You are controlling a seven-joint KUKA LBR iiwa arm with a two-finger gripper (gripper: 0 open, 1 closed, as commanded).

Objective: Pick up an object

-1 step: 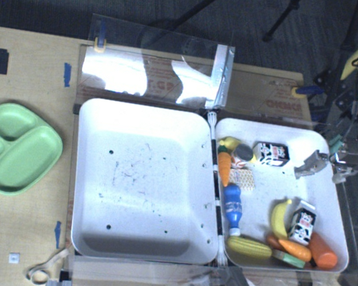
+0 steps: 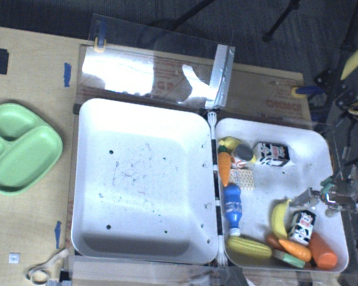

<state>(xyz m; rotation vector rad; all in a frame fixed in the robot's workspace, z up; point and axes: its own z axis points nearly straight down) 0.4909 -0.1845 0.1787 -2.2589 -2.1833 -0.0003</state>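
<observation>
Here pincer (image 2: pixel 309 201) over right bin (image 2: pixel 310 140), grip state unclear; milk carton (image 2: pixel 302 226) just below it.

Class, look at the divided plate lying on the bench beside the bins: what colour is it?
Light green, seen clearly in the camera view: the plate.

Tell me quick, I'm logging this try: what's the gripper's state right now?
Gripper: above the right bin, beside the banana; open or closed cannot be told, and nothing is seen in its grasp.
</observation>
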